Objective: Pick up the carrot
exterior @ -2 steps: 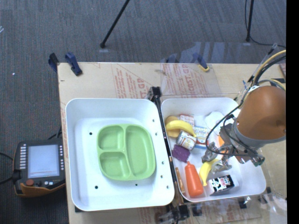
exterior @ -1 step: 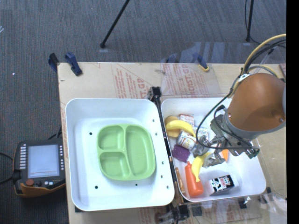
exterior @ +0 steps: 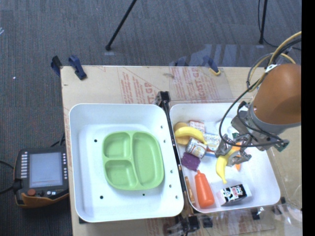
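Note:
My gripper (exterior: 236, 151) hangs low over the middle of the right bin (exterior: 268, 181), under the arm's orange band. A small orange piece (exterior: 238, 165) peeks out just below the gripper and looks like part of the carrot; the gripper hides the rest of it. A yellow banana (exterior: 222, 167) lies right beside that piece, partly beneath the gripper. Whether anything is held cannot be seen from here.
The right bin also holds a second banana (exterior: 189, 133), a small can (exterior: 195, 149), a purple item (exterior: 190, 161), an orange bottle-shaped object (exterior: 203, 189) and a small milk carton (exterior: 232, 193). The left bin (exterior: 81, 181) holds a green divided plate (exterior: 133, 160).

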